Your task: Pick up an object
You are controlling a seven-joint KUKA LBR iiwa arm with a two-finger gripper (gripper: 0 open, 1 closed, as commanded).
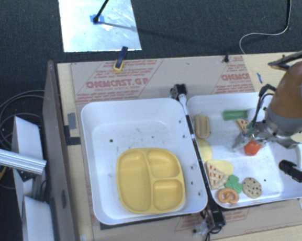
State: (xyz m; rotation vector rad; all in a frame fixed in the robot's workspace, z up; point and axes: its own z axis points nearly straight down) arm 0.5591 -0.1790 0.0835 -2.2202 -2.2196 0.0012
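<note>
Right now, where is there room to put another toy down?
The left bin has bare floor all around the yellow tray, most behind it. The right bin is crowded: play food along its left and front, the gripper mid-bin.

Yellow divided tray (pixel 150 181) in white left bin (pixel 101 121); red piece (pixel 252 148), green stick (pixel 235 114), speckled brown cookie (pixel 251 187).

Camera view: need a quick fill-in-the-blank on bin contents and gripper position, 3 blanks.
1. The yellow divided tray lies in the ____ bin.
2. The gripper is down in the ____ bin.
3. The toy right beside the gripper, the tomato, is ____ in colour.

Missing words: left; right; red
</note>
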